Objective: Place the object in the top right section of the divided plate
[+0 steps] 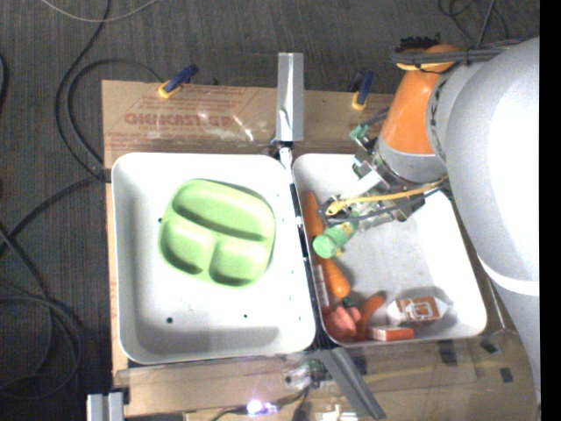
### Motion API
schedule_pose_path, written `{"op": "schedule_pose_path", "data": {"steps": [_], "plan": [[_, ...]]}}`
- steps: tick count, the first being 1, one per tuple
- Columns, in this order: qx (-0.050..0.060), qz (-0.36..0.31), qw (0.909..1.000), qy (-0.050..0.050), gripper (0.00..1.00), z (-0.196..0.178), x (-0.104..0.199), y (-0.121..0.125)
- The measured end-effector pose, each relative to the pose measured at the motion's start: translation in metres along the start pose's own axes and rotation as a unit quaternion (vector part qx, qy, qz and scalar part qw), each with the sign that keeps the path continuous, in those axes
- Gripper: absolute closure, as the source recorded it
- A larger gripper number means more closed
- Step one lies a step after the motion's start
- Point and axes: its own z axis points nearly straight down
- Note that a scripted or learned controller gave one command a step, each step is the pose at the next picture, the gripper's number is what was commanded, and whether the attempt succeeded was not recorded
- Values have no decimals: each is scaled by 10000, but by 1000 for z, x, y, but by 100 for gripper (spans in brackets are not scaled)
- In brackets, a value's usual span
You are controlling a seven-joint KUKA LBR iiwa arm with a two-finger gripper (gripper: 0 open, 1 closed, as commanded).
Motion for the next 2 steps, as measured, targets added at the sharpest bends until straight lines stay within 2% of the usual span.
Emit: {"op": "schedule_pose_path", "data": {"steps": [1, 2], "plan": [[1, -13, 10000, 3, 100, 9, -62, -35], [-4, 68, 10000, 10, 100, 1, -110, -2]]}}
